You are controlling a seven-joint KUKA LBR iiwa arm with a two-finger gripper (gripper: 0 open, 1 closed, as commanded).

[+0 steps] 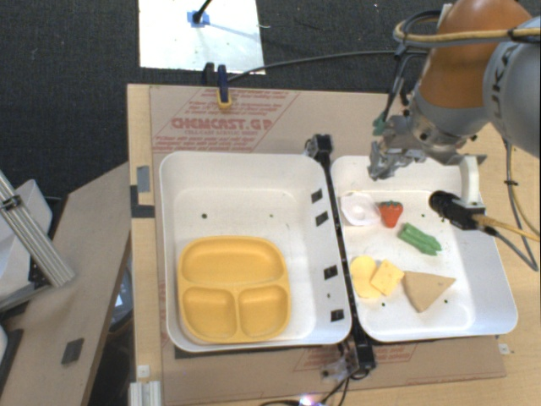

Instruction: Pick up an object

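Camera view: grey arm's tool (382,166) hangs upper right of centre, above the far edge of the right white bin (499,299); can't tell its state. Below it in that bin: white cup (358,210), red strawberry toy (390,214), green pod (419,238), yellow cheese pieces (377,277), tan wedge (428,289). Left white bin (245,176) holds a yellow divided tray (234,288).

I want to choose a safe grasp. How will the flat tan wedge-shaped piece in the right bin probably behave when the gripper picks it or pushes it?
The flat tan wedge-shaped piece lies flat, so it probably slides rather than rolls. It looks thin and low, so fingers may struggle to get around it. It appears rigid and probably light, like toy food.
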